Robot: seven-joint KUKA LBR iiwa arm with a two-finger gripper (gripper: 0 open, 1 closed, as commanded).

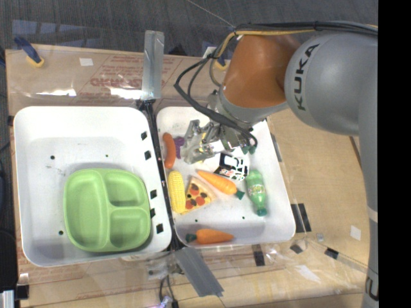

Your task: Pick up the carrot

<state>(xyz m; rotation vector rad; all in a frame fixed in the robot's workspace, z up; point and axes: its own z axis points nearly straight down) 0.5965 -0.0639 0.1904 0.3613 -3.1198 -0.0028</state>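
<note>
pincer (196, 147) above carrot (218, 183), right bin (277, 191)

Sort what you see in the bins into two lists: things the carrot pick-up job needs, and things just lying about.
Needed: two orange tapered carrots, one mid-bin, one by the near wall; metal end effector.

Lying about: green divided plastic plate, yellow corn cob, pizza slice, green bottle.

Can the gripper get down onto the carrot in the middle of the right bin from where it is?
Probably yes: the gripper hangs just up-left of the carrot, whose top lies uncovered, though the pizza slice touches its lower side.
</note>
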